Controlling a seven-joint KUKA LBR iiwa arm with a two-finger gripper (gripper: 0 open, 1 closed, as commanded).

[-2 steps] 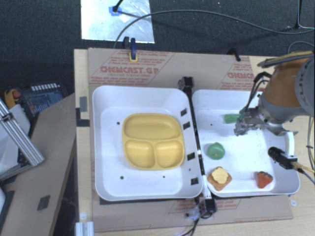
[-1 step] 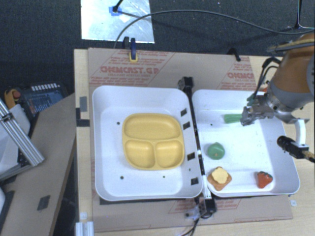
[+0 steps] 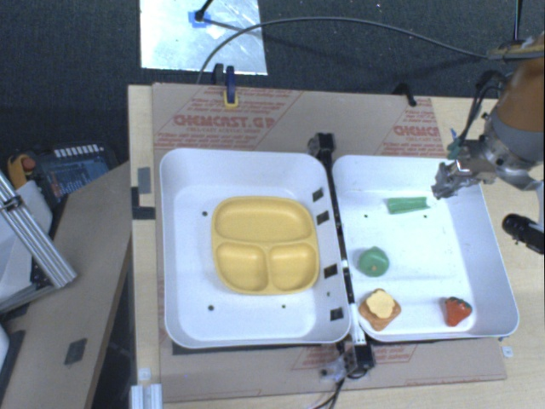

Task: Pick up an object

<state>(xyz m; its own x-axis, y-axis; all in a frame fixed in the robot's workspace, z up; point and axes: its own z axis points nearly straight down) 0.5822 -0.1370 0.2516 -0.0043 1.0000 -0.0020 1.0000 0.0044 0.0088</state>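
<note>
Dark carpet lies behind the bench point(image 3: 145, 228), where a brown cardboard sheet point(image 3: 255, 113) carries two shallow white bins side by side. The left bin point(image 3: 183, 177) holds a yellow divided tray point(image 3: 262, 244) with three compartments, sitting about in its middle. The right bin point(image 3: 485, 237) holds four small things. A flat green piece point(image 3: 406, 204) lies toward that bin's far side; a round green object point(image 3: 373, 262) sits nearer the middle, close to the wall shared with the left bin; a tan and orange toy food point(image 3: 380, 307) rests in the near corner by that same wall; a red strawberry-like toy point(image 3: 457, 311) lies toward the near outer corner. The arm's hand point(image 3: 446, 182) hangs over the far outer part of the right bin, just beside the flat green piece on the side away from the left bin and apart from it. Nothing sits in the hand as far as I can see, and from here I cannot tell how far open it is.
</note>
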